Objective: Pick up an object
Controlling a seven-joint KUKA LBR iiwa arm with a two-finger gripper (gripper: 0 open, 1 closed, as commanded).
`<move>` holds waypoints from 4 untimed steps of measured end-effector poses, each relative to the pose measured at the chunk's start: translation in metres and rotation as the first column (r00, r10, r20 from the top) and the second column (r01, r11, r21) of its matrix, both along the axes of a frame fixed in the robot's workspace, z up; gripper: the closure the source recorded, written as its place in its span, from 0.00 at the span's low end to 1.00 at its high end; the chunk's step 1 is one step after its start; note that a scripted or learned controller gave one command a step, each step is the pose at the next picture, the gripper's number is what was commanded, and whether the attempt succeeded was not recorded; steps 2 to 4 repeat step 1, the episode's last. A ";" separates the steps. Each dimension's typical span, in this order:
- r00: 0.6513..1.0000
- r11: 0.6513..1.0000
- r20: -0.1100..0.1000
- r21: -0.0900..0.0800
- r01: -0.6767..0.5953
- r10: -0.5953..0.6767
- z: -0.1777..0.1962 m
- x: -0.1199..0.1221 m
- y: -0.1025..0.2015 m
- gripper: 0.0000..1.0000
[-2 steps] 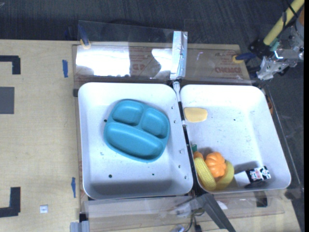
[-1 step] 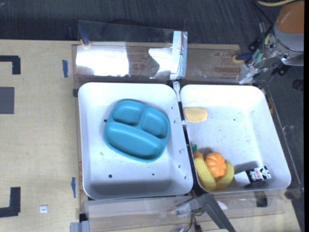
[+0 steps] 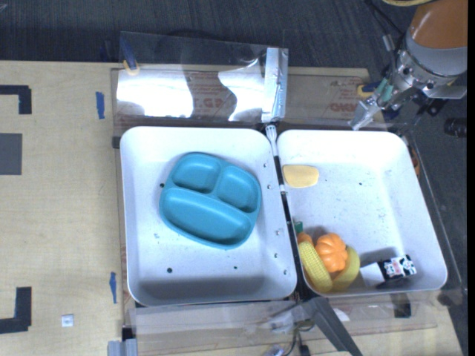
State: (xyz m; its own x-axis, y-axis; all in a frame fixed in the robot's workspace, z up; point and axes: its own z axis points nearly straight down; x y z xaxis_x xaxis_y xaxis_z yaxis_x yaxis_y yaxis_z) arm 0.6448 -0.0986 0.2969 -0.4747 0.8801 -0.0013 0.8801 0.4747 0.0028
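The pincer (image 3: 369,116) hovers beyond the right white bin (image 3: 386,143), its grip state impossible to tell. Candidates lie inside: pale yellow oval piece (image 3: 300,175), orange plastic pumpkin (image 3: 331,251), corner-crowded.

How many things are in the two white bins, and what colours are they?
Blue: 1, the blue divided plastic plate in the left bin.
Yellow: 2, the pale yellow flat oval piece and the yellow toy corn cob, both in the right bin.
Orange: 1, the orange toy pumpkin.
Black and white: 1, the small black-and-white block.
Total: 5
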 end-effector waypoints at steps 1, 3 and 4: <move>0.996 0.996 -0.004 0.000 0.084 -0.084 -0.031 0.010 0.000 1.00; 0.996 0.996 -0.004 0.000 0.084 -0.084 -0.031 0.010 0.000 1.00; 0.996 0.996 -0.004 0.000 0.084 -0.084 -0.031 0.010 0.000 1.00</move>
